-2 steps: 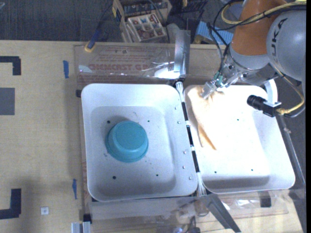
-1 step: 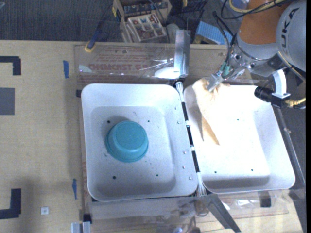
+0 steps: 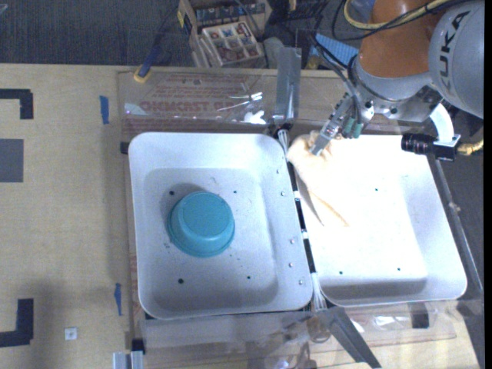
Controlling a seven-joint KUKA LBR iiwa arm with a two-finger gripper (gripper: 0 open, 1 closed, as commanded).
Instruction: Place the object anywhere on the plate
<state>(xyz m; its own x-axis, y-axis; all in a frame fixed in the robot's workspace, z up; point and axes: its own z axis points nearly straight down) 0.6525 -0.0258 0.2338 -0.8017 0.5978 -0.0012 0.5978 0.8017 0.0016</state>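
A round teal plate [image 3: 201, 222] lies upside-looking and flat in the left bin [image 3: 154, 283], left of its centre. My gripper [image 3: 327, 139] hangs over the far left corner of the right bin [image 3: 400, 283], pointing down and to the left. Its tip meets a small pale cream object [image 3: 315, 147] that rests against the bin's corner. Glare washes out the object's outline, so I cannot tell whether it is gripped or only touched. The plate is well to the left of the gripper, across the wall between the bins.
A thin tan streak [image 3: 329, 206] runs diagonally over the right bin's floor below the gripper. The arm's orange band [image 3: 400, 21] and grey wrist fill the upper right. A clear plastic sheet [image 3: 200, 102] and a metal post [image 3: 287, 83] stand behind the bins.
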